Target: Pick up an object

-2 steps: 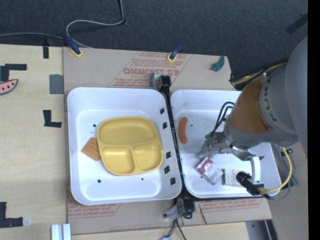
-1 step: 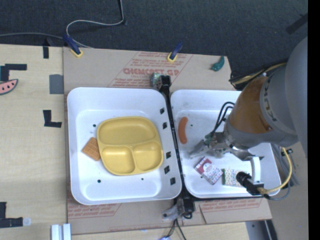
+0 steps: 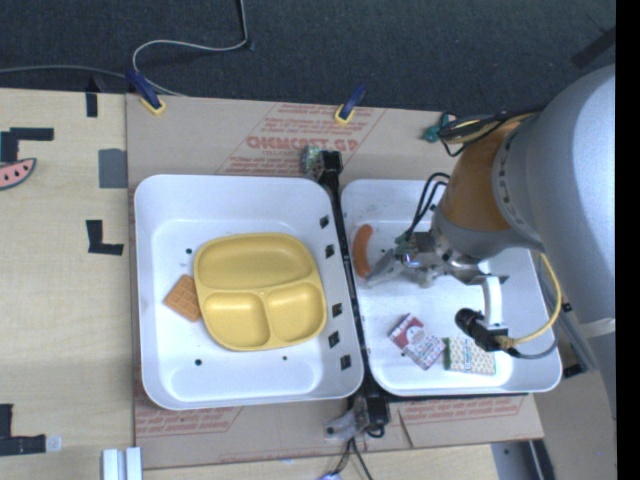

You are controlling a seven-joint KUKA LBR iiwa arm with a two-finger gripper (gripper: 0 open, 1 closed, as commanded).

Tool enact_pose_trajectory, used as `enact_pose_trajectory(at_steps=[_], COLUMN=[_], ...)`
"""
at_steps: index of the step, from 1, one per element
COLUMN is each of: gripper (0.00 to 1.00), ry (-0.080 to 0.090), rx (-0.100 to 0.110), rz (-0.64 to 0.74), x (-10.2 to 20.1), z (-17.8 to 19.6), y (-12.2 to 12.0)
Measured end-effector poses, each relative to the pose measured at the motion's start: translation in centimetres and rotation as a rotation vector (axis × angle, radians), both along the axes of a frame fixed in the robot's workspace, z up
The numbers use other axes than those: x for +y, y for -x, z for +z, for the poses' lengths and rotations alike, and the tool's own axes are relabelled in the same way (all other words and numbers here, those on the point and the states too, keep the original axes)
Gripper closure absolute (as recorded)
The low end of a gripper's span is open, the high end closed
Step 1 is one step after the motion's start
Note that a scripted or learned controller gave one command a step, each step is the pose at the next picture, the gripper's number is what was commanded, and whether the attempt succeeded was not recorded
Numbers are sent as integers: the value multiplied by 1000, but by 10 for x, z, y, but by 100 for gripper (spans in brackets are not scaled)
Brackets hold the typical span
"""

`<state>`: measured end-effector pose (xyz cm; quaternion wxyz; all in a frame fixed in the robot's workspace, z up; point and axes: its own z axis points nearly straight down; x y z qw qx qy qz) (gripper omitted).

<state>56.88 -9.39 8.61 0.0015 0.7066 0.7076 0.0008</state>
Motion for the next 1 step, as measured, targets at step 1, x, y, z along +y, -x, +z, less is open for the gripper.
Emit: enact_pose_trajectory(at_steps=[1], gripper=[100], ry=[3], rx=[-1], rz=[0], x=[-1], z=[10], y=[0])
